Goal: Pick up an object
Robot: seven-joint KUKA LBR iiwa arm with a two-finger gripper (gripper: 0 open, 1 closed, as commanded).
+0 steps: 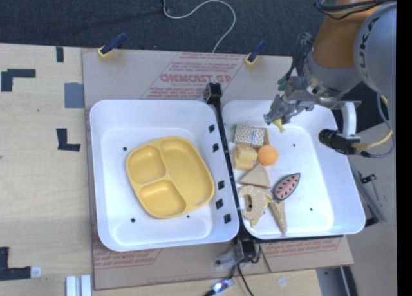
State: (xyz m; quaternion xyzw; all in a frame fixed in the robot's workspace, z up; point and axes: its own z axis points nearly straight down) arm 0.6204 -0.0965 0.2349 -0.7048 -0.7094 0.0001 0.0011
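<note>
Objects for picking lie clustered along the left side of the right-hand white plastic bin [325,179], including a small orange ball [268,155]. Gripper [277,120] hovers just above them; its aperture cannot be told, possibly holding something yellow. Descent should centre over one isolated item.

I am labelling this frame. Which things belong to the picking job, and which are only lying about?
Job: gripper; orange ball; cracker; cheese wedge; pink leaf; right bin.

Lying about: yellow tray; left bin; white cable; clamps.
</note>
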